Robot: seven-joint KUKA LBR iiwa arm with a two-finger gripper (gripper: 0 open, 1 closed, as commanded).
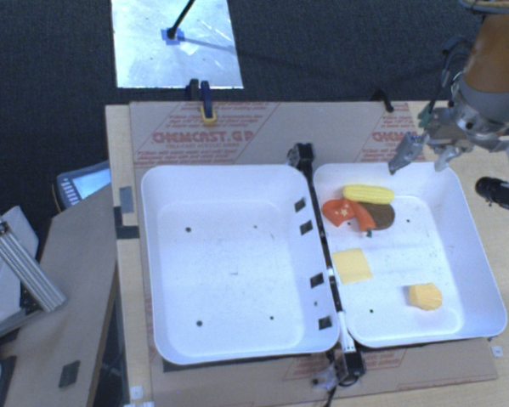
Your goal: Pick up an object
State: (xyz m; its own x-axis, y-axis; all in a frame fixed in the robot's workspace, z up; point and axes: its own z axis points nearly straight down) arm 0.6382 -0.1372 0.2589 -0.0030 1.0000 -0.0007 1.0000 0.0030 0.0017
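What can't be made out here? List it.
- Brown item: partly covered by the corn cob and red piece; its identity is unclear.
- Arm: cut off by the top and right edges.
- Gripper: too small and blurred to judge its state.

The arm [493, 54] enters at the far right of the camera view. Its orange band sits directly above the grey wrist housing. The wrist points downward and slightly left. The pincer [424, 154] is mounted below the wrist, raised, at the far right of the scene. Two grey fingers [403, 154] are visible, one to the left and one to the right, spread apart with a clear gap between them. Nothing lies between the fingers. A dark cable runs along the left side of the wrist.
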